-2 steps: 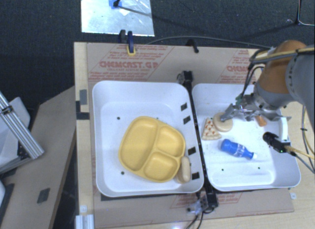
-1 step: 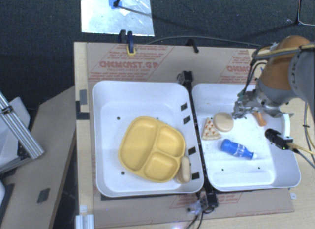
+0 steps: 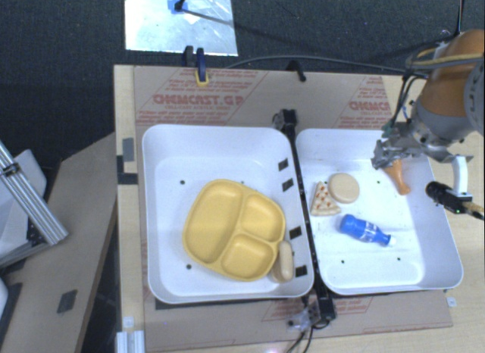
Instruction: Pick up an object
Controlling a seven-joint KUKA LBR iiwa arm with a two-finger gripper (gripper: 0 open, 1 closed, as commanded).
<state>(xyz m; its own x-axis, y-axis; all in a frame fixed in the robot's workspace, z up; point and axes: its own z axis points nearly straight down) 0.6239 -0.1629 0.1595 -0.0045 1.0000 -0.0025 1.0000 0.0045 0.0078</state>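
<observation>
The pincer grips an orange carrot-like piece, lifted above the far right part of the right bin (held clear, I judge, to count as picked). Cookie, pizza slice and blue bottle lie nearer left.

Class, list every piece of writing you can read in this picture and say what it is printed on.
"CHEMCAST GP": red print on the brown protective sheet behind the left bin.
Red print at the sheet's right end: too skewed to read.
Blue bottle: its label is too small to read.
</observation>
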